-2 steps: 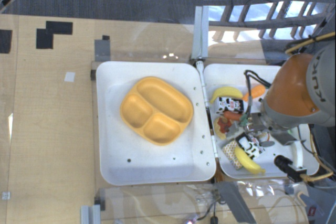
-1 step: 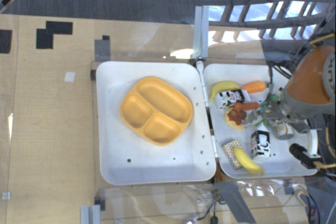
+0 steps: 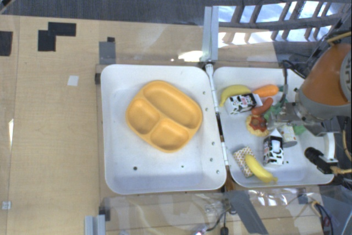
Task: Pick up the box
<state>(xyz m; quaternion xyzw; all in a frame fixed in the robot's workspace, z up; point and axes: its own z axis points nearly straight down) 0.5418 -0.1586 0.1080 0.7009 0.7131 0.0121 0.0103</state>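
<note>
The desk [image 3: 49,118] carried two shallow white bins side by side. The left bin [image 3: 126,173] held a yellow divided plate [image 3: 164,115], lying near its centre and turned at an angle to the bin's edges.

The right bin [image 3: 234,135] held the clutter. A box [image 3: 243,103] printed with black and white cow patches lay on its side near the bin's far left corner, just beside a banana [image 3: 233,91] and close to an orange carrot [image 3: 267,90]. A second cow-patterned box [image 3: 273,151] stood toward the bin's near edge, with another banana [image 3: 259,169] and a patterned wafer-like piece [image 3: 243,157] just beside it near the near left corner. A red and yellow toy [image 3: 257,123] lay between the two boxes.

The arm [image 3: 330,82] reached over the right bin's right edge. The tool [image 3: 285,118] hung low over the middle of that bin, above the upright box; whether it was open or closed could not be told.
</note>
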